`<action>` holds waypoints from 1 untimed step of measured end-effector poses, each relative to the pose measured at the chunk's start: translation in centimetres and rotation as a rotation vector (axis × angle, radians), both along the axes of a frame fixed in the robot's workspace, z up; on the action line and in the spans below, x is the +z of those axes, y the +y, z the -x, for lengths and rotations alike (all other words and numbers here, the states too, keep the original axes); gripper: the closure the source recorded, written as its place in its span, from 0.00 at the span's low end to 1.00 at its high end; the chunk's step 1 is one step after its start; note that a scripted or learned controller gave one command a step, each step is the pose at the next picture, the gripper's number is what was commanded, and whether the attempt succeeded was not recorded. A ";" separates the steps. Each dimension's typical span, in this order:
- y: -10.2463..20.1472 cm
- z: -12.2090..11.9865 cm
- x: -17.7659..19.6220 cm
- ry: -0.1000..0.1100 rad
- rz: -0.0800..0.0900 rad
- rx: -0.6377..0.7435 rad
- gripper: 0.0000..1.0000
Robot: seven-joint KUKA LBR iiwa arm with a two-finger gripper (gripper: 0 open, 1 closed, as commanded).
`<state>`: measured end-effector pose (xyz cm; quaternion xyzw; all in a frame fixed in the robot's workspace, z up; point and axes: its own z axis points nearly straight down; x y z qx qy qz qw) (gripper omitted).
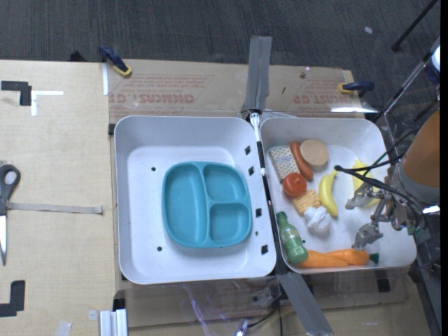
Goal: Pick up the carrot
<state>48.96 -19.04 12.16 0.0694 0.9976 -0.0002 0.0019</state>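
The carrot [334,258] lies flat along the near wall of the right bin [353,123], just below the gripper [369,224] and reaching away to its left, where the tip touches the bottle [290,239]. It looks like a toy: light, stiff, smooth plastic, likely to slip or roll if pinched off-centre. The thick middle of the orange body would be the best place to grip, across its width; the wall close behind it leaves little room for a finger on that side, which could make the grasp awkward. The gripper hangs above the carrot's right end with its fingers spread and nothing between them.

Further left of the gripper sit a white lump [318,219], a banana [328,194], a cracker [306,201], and a tomato [295,184]; beyond them a sausage [302,161] and bun [314,152]. Far left, in the other bin [140,138], is a blue tray [208,204].
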 end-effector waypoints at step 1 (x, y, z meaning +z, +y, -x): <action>2.8 1.0 6.7 -0.001 0.000 -0.066 0.00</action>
